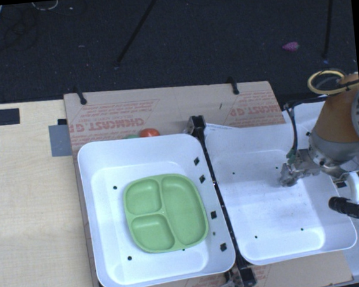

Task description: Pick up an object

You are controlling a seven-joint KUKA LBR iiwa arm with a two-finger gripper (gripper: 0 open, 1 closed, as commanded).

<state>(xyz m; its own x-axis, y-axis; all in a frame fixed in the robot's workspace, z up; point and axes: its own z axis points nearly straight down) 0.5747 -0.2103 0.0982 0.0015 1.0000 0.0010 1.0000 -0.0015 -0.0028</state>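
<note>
The gripper (289, 176) sits low over the right bin (274, 251), near that bin's right side, with the grey arm (341, 132) reaching in behind it. Whether the gripper is apart or together cannot be told. In the left bin (100, 180), well apart from it, a green divided plate (165, 212) lies flat. Just beyond that bin's far rim, a small red object (148, 133) peeks out on the desk.

- One fixed camera looks down at a slant from above the bench.
- It takes in both white bins (100, 180) whole, from moderately far.
- The arm (339, 130) enters at right.
</note>
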